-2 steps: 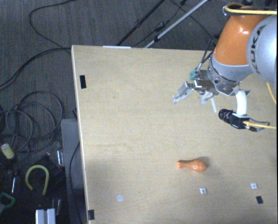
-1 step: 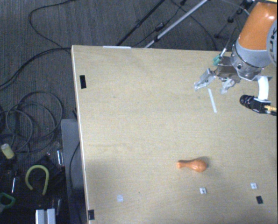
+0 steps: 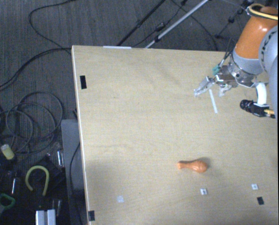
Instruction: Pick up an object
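A small orange object (image 3: 193,166), shaped like a drumstick with a rounded right end, lies on the tan bench top (image 3: 139,116) toward the front. My gripper (image 3: 206,100) hangs at the upper right, well behind the orange object and apart from it. Its two thin pale fingers (image 3: 214,103) are spread open and there is nothing between them. Above the wrist the arm's orange band (image 3: 252,36) shows at the right edge.
Small black and white markers (image 3: 203,191) sit on the bench near the front right, and a black one (image 3: 83,81) near the left edge. Cables and tools (image 3: 36,177) lie on the floor to the left. Tripod legs (image 3: 186,13) stand behind the bench.
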